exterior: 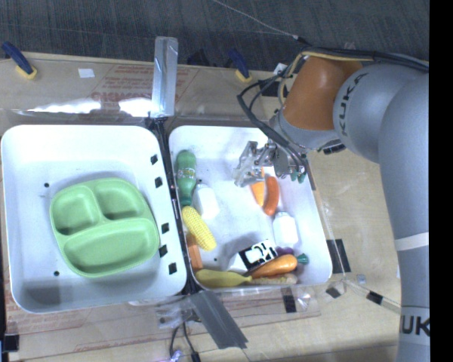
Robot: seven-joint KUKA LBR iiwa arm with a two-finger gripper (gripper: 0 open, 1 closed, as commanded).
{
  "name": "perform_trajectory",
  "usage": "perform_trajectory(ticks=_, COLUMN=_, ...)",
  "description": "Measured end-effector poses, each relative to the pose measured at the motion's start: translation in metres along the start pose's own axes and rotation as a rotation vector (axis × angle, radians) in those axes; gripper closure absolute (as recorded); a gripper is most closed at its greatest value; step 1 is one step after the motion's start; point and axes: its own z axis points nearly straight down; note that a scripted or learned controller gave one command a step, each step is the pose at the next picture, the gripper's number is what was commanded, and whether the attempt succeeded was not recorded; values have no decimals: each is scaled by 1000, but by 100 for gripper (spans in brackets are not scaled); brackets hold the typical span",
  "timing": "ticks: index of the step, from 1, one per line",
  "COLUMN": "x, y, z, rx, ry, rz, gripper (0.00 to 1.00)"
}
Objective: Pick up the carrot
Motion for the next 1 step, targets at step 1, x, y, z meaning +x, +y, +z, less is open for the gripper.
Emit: perform_trajectory(ticks=1, x=-8, y=15, z=-48, rx=0, ry=-1, rz=171, gripper=100)
